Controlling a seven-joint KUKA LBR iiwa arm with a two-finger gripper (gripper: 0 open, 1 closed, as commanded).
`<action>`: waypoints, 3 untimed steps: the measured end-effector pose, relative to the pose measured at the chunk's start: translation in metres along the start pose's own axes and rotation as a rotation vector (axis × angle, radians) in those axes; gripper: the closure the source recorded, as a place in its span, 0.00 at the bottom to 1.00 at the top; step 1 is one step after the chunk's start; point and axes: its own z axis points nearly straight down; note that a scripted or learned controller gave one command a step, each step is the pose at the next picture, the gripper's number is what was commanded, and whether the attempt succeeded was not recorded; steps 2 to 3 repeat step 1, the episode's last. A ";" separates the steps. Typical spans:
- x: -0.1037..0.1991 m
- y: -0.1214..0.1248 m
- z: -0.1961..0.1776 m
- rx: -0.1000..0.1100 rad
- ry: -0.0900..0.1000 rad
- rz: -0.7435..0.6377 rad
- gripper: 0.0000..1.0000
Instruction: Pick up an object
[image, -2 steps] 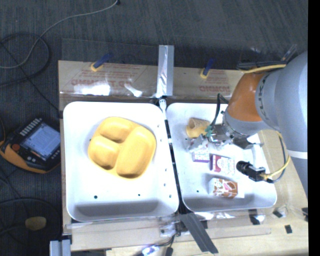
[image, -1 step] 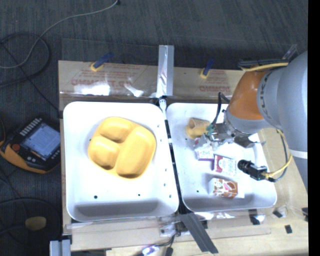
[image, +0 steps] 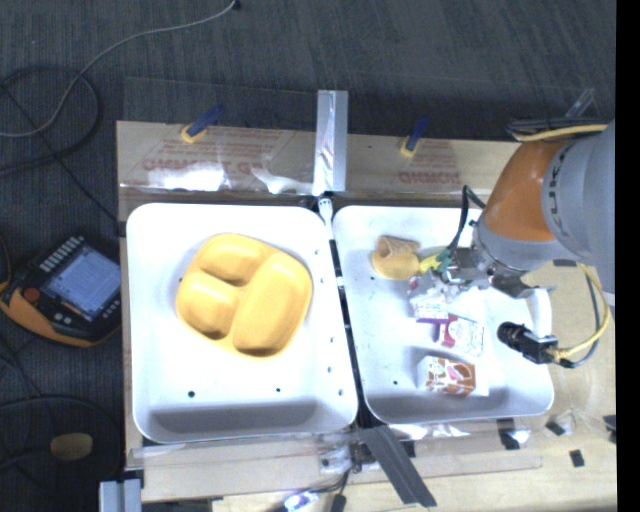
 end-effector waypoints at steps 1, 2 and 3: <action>0.069 0.031 -0.065 0.000 0.001 -0.068 1.00; 0.069 0.031 -0.065 0.000 0.001 -0.068 1.00; 0.069 0.031 -0.065 0.000 0.001 -0.068 1.00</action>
